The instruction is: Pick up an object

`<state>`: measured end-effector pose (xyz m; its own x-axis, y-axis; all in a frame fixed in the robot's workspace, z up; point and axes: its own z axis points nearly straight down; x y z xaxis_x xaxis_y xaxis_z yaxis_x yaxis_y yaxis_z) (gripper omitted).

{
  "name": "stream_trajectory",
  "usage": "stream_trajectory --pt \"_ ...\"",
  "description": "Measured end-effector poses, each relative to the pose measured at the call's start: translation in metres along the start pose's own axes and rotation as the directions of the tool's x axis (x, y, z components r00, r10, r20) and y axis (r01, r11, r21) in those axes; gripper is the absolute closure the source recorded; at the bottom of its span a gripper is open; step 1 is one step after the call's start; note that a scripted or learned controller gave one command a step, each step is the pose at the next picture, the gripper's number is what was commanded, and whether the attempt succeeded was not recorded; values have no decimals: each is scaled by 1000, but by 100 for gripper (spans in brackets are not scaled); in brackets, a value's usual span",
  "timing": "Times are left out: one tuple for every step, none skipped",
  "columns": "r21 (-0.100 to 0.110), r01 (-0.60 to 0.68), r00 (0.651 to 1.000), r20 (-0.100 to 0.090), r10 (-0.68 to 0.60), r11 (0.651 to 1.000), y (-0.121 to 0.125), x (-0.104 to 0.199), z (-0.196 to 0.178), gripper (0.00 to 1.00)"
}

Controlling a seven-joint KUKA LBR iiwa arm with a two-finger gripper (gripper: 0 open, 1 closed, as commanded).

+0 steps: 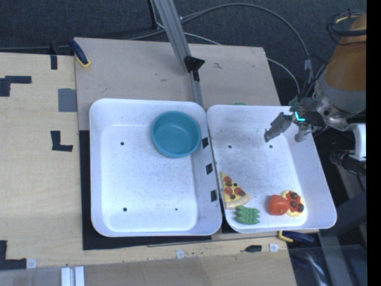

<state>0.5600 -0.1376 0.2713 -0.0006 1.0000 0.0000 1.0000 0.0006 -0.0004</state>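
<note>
Lighting: even, diffuse, overhead; moderately bright. Shadows: faint and soft inside the white bins (107,159). Glare: none marked. Sharpness: slightly soft throughout, grainy; dark floor (250,22) underexposed.

The arm (348,70) reached in from the right, its gripper (289,128) hanging with jaws spread and nothing between them.

1. Two bins sit side by side on the bench (36,159): the left bin (107,213) and the right bin (315,183), their inner rims touching.
2. A bowl (175,134) stands in the left bin's far right corner.
3. In the right bin's near end lie a pizza slice (233,192) at left, a leafy vegetable (247,215) just in front of it, and a tomato (277,204) touching a second pizza piece (293,202) at right.
4. The pincer (287,127) hangs over the right bin's far right part, well apart from those items.
</note>
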Motion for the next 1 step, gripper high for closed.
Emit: stream_trajectory --pt "0 0 1000 0 0 1000 0 0 0 0"
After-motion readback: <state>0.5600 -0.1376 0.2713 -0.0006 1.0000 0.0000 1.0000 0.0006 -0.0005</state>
